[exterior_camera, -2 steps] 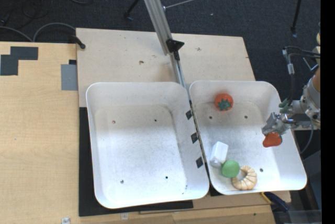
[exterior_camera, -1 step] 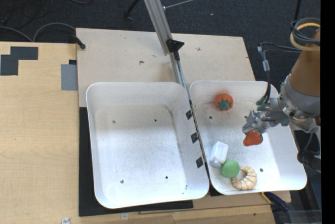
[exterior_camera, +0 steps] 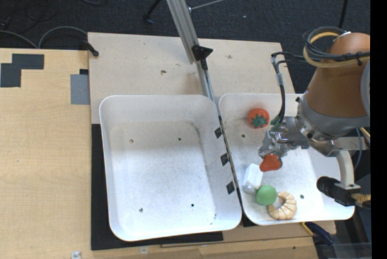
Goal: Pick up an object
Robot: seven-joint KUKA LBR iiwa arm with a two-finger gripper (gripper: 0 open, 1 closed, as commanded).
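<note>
The pincer (exterior_camera: 273, 147) hangs low over the right bin (exterior_camera: 314, 206), near the middle of it, and points down and to the left in the camera view. Just under its tip there is a red strawberry-like toy (exterior_camera: 271, 162) with a dark green top, and the metal tip seems to touch it or stand directly over it. I cannot tell how far the pincer is open, and I cannot tell if the toy is really between the fingers. Behind the pincer rises the arm (exterior_camera: 336, 79), with its orange band and a bundle of black cables. Further up in the same bin, apart from the pincer, lies an orange-red tomato-like fruit (exterior_camera: 258, 118) with a green stalk. Below the strawberry toy, close to the dividing wall, a small white block (exterior_camera: 251, 178) lies, and a green ball (exterior_camera: 265, 195) touches it. Just beside the ball, at the near rim, a beige ring-shaped toy (exterior_camera: 283, 206) rests. The left bin (exterior_camera: 158, 167) stands beside the right one. Both bins sit on the table (exterior_camera: 42, 149), and a grey metal profile (exterior_camera: 181, 19) leans over the back of it.
</note>
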